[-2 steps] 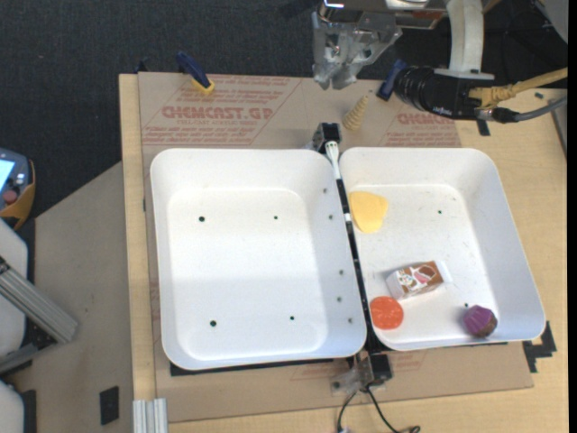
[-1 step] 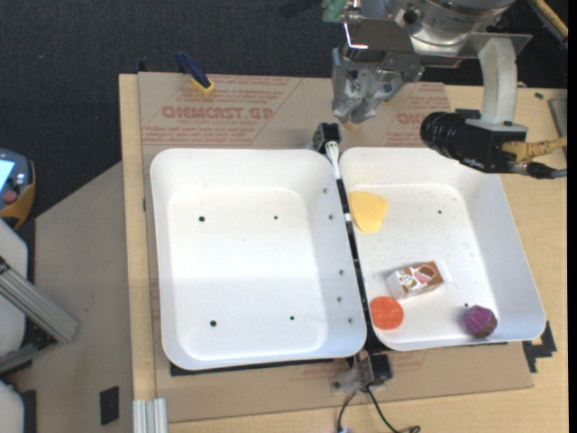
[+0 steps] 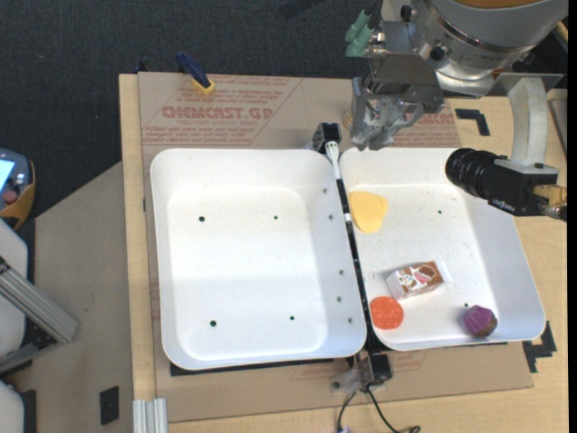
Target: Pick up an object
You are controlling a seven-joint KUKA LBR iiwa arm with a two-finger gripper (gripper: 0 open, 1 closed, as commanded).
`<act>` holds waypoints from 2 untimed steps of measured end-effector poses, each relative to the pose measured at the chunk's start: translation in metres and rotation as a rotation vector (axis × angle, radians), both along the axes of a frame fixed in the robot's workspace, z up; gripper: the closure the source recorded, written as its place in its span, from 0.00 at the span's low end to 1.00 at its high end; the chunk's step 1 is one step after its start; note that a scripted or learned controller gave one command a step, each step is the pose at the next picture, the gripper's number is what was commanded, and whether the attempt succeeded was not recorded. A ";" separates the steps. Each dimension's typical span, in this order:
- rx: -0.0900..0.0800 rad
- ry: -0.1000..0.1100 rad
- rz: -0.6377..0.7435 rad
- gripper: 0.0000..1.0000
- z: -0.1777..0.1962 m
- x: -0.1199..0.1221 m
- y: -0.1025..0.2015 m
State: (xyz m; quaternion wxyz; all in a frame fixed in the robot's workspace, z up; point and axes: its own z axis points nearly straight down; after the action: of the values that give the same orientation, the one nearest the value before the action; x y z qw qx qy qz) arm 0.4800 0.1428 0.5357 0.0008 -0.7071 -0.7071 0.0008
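The right bin holds several small objects. A flat yellow piece lies near its left wall. Toward the front rest a small brown and white packet, an orange-red disc and a purple lump. My gripper hangs over the far left corner of the right bin, above and behind the yellow piece, apart from it. Nothing shows between its fingers.
The left bin sits beside the right one, sharing a middle wall. A black cylindrical device reaches in over the right bin's far right side. A blue and yellow clamp sits on the cardboard at the back left.
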 end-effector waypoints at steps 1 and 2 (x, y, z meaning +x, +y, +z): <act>0.000 -0.001 0.002 1.00 -0.001 -0.001 0.014; 0.001 -0.003 0.002 1.00 -0.001 -0.001 0.028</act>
State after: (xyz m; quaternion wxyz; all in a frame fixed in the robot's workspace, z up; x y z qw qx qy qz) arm 0.4791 0.1708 0.5350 0.0001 -0.7065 -0.7077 -0.0003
